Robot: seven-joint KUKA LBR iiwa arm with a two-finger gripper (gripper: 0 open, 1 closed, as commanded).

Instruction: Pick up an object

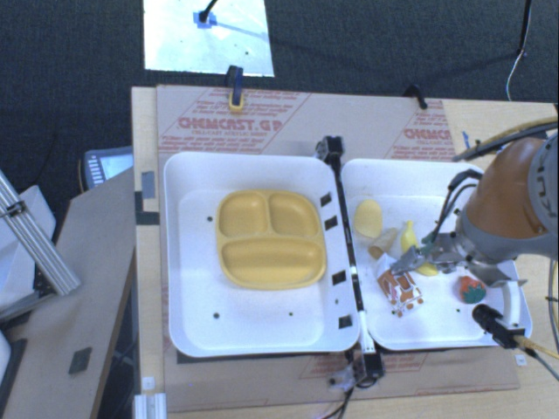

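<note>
The right bin (384,326) holds a pale yellow egg-shaped piece (368,217), a yellow banana-like toy (410,236), a small tan piece (381,250), an orange-and-white striped toy (400,290) and a red-and-green round toy (472,291). My gripper (417,260) hangs low over the middle of this bin, just right of the tan piece and above the striped toy, next to the yellow toy's lower end. I see nothing clearly between its fingers.
The left bin (188,321) bears a yellow divided tray (268,238). A black divider strip (343,234) runs between the bins. The arm (515,199) covers the right bin's far right part. Cardboard (262,120) lies behind the bins.
</note>
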